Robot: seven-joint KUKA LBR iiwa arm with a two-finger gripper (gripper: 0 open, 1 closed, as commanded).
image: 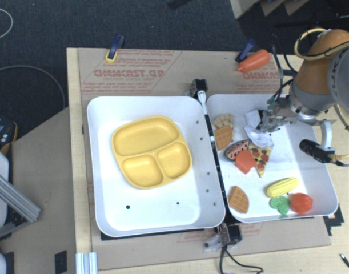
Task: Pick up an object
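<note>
The right bin [318, 173] holds several toy foods. My gripper [267, 124] hangs low over its far part, right above a crumpled white object [255, 135] and touching or nearly touching it. Just in front lie a pizza slice [260, 156], a watermelon slice [237, 148] and a red chunk [244, 162]. Two waffle-like pieces [223, 136] [238, 199] sit along the bin's left side, with a beige piece [223, 120] behind them. A corn cob [282, 186], a tomato [301, 202] and a green piece [281, 206] lie at the near right.
The left bin [105, 201] carries a yellow divided plate [151, 151]. The arm's grey and orange body [317, 73] stands over the right bin's far right corner. An orange clamp [254, 60] and a blue-yellow clamp [113, 49] sit on the board's far edge.
</note>
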